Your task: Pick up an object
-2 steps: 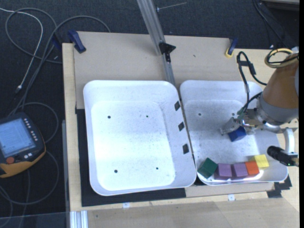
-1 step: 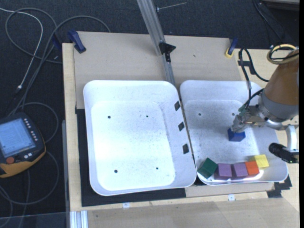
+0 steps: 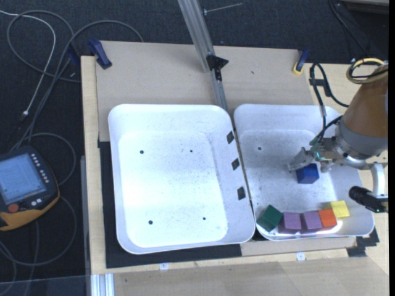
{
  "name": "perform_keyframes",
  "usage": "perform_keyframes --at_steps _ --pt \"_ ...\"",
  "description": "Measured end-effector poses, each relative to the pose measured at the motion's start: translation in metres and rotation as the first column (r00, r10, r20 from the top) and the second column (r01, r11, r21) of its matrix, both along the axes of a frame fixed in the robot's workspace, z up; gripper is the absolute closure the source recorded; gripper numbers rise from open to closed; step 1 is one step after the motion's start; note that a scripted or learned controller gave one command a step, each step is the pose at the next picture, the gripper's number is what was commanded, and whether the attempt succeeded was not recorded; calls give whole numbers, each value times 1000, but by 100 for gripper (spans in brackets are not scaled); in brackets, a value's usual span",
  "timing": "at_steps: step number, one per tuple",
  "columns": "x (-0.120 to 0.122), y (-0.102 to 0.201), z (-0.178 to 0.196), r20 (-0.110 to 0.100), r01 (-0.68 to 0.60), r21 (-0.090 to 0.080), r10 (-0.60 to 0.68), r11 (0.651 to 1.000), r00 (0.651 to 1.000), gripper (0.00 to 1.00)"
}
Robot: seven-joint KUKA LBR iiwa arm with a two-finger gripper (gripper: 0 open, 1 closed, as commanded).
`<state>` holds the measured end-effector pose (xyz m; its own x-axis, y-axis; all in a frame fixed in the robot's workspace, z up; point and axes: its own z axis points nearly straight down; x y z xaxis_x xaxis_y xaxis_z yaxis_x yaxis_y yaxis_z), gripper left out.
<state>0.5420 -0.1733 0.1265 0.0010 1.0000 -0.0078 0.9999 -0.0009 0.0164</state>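
My gripper [image 3: 308, 161] hangs over the middle of the right bin [image 3: 265, 134], reaching in from the right. A blue cube [image 3: 307, 176] sits directly under and against its tip. The view does not show whether the cube is gripped or resting on the bin floor. Along the right bin's front edge lies a row of blocks: a green one [image 3: 270, 216], two purple ones [image 3: 291, 221], an orange one [image 3: 327, 217] and a yellow one [image 3: 339, 209].
The left bin [image 3: 123, 128] lies beside the right one, with small black clips [image 3: 235, 163] on the shared rim. A metal rail [image 3: 197, 23] slants down from the top to the bins' junction. Cables run over the bench at the right.
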Motion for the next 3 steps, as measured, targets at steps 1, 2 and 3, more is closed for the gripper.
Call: perform_keyframes --at_steps 1,2,3 --pt "-7 25 -29 -22 -3 12 4 1000 1000 0" --pt "61 -10 -26 -10 -3 5 3 1000 1000 0" --pt "13 19 -27 -22 -1 11 1 1000 1000 0"
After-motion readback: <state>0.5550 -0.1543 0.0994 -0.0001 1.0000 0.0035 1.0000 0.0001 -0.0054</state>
